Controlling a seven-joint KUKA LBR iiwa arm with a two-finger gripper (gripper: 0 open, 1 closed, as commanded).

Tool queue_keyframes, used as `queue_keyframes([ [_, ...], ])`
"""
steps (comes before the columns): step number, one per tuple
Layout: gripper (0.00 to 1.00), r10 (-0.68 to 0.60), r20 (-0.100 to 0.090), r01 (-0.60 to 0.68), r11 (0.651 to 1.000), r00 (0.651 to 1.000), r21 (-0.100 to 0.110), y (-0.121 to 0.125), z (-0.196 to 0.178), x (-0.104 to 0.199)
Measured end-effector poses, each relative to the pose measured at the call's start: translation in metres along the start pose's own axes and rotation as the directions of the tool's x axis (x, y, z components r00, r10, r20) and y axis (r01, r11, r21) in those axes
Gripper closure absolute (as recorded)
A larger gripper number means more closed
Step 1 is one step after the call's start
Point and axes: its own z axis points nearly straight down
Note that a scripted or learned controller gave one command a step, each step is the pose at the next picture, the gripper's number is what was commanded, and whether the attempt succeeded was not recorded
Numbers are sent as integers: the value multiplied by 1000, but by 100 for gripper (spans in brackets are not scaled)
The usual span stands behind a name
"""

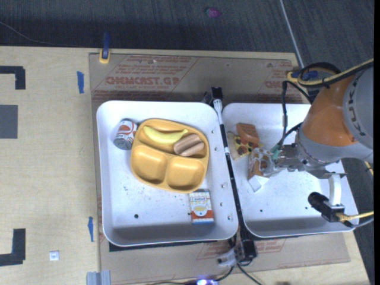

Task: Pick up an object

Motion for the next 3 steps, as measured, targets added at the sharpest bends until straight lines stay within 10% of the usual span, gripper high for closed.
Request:
queue_keyframes([
  [1,0,1,0,-1,1000,1000,0,0,0,0],
  [3,0,1,0,-1,1000,1000,-5,0,15,-2],
])
